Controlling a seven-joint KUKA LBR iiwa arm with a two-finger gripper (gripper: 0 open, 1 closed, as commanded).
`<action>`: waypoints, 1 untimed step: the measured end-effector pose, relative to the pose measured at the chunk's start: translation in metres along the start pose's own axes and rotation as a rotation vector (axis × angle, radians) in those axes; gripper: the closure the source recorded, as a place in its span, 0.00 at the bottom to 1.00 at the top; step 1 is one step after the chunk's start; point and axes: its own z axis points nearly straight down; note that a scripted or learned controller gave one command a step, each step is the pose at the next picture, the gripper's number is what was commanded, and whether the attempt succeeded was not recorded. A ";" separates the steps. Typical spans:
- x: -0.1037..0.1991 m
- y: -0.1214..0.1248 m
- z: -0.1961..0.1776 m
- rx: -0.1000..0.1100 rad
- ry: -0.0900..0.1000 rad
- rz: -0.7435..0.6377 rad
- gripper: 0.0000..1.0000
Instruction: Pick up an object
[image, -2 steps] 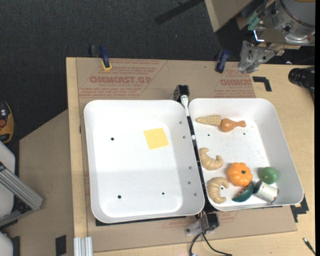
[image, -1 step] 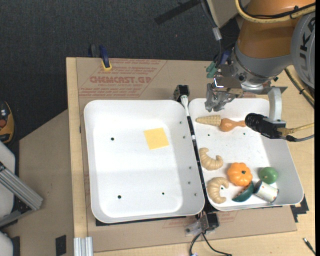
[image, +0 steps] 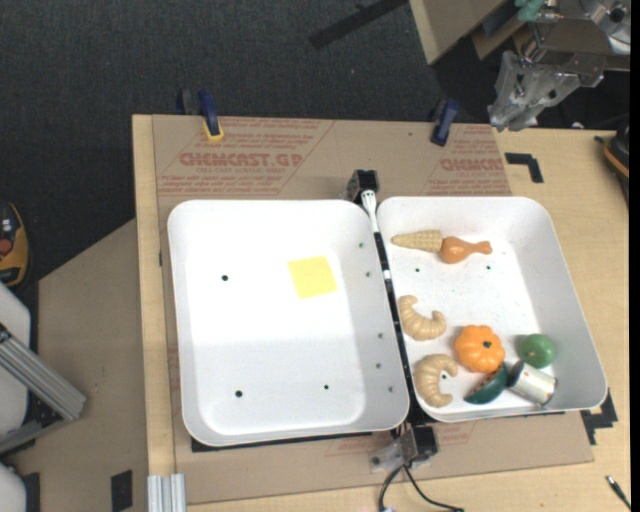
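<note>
Pumpkin (image: 479, 348) sits crowded among croissants (image: 424, 318) near the right bin's (image: 560, 250) front, awaiting pickup; gripper (image: 520, 95) hangs beyond the table's far edge, whether its jaws are parted I cannot tell.

The hand (image: 520, 95) is partly cut off at the top edge, its details blurred.

My pincer (image: 518, 95) hangs above the bench's far right corner, outside both bins. The left bin (image: 200, 330) holds a yellow square (image: 313, 277); a pumpkin (image: 479, 348) and croissants (image: 422, 318) crowd the right bin's (image: 570, 300) near edge.
</note>
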 end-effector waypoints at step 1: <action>0.023 -0.052 0.167 0.042 -0.003 0.002 1.00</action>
